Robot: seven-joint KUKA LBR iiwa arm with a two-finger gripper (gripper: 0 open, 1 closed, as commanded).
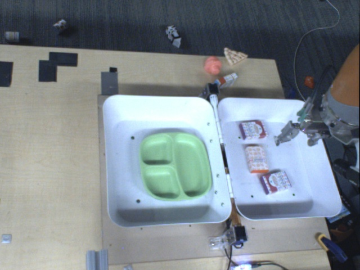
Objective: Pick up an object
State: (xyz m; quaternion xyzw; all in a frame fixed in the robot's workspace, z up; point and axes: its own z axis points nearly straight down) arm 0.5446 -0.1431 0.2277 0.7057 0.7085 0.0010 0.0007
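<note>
- In the right bin point(320, 167), three small snack packets point(256, 158) lie in a column, none lifted; picking is yet to be done
- Gripper point(297, 131) hovers beside them, right of the top packet point(252, 130); fingers spread, holding nothing
- Left bin point(115, 151) holds a green divided tray point(175, 165)

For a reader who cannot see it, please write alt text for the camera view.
A gripper on a grey arm hovers over the right white bin, which holds three small red-and-white packets in a column. The left white bin holds a green divided tray. Small items lie on the wooden bench behind the bins.
</note>
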